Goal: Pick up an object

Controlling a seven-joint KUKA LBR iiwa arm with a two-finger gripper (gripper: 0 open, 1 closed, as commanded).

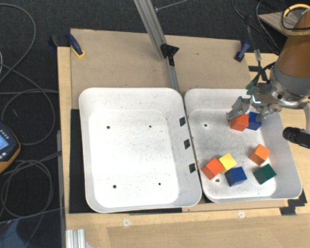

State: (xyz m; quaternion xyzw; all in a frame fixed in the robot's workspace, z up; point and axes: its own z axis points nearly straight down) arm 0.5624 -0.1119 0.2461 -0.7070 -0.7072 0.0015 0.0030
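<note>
Gripper [246, 113] down over right bin [212, 190], touching red block [239, 123] and blue block [254, 121]. Jaws: cannot tell. No readable writing.

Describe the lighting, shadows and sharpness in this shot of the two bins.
Camera view: even, diffuse light; the white bins look bright without harsh glare. The blocks, such as the yellow block, cast only faint, short shadows. Focus is fairly sharp across the bench; the gripper looks slightly soft, its details hard to resolve.
</note>
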